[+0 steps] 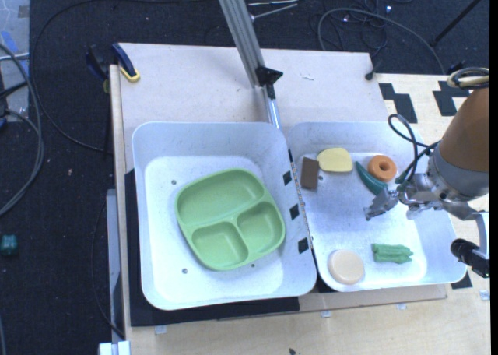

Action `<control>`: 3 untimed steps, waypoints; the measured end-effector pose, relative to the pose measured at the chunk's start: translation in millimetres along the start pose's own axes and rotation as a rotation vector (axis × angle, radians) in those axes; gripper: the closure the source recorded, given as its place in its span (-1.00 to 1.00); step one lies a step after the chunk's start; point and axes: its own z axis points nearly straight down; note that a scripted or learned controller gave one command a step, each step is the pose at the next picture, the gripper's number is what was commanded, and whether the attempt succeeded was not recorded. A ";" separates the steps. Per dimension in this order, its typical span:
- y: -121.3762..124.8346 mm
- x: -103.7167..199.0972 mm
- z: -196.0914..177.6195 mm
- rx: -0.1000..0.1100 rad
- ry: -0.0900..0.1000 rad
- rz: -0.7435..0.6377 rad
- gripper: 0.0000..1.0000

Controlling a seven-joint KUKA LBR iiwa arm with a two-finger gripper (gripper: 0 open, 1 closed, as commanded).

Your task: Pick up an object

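just above the right bin's floor [342, 213], gripper [381, 207] with fingers slightly apart, clasping nothing, near the orange ring [382, 167]

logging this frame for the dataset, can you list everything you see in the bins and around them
green three-compartment plastic tray: 1, light green, in the left white bin
yellow soft block: 1, yellow, far part of the right white bin
brown rectangular block: 1, brown, beside the yellow block
orange ring: 1, orange, on a teal curved piece
green lumpy toy: 1, green, near part of right bin
cream round disc: 1, cream, near edge of right bin
metal pole: 1, grey, slanting over the bench
gripper: 1, grey, over the right bin's middle
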 end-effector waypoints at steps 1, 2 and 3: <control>0.6 2.8 64.2 0.001 0.001 0.000 -1.00; 1.9 2.1 50.4 -0.005 -0.002 0.000 1.00; 3.9 11.7 -7.0 -0.010 -0.003 -0.005 1.00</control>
